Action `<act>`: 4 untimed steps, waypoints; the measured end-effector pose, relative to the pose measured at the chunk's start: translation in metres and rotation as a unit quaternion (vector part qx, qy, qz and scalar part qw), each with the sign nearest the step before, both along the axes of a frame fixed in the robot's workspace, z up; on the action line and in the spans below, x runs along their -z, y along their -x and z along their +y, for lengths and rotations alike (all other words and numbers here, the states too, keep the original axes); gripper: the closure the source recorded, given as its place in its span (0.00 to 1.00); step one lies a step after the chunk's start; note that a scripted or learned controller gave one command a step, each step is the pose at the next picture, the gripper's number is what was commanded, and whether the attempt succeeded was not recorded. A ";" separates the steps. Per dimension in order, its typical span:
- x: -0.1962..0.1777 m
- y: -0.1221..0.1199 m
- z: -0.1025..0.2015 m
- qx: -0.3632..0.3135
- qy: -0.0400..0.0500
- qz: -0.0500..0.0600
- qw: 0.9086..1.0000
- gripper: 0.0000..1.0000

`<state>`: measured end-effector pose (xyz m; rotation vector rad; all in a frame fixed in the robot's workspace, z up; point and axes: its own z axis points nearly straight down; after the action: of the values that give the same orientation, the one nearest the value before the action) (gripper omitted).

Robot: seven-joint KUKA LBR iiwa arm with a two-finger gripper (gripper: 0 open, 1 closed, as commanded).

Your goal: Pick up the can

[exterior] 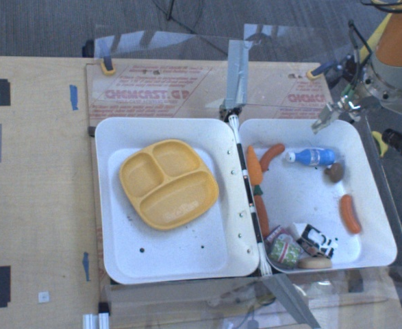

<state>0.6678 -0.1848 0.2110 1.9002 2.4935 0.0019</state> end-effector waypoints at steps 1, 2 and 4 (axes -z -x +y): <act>0.078 0.057 0.037 0.030 -0.001 0.002 1.000 0.00; 0.125 0.111 0.081 -0.028 -0.002 0.001 1.000 0.00; 0.078 0.116 0.056 -0.147 -0.001 0.002 0.989 0.00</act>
<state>0.5516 -0.1293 0.1335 1.5167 2.7496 0.0016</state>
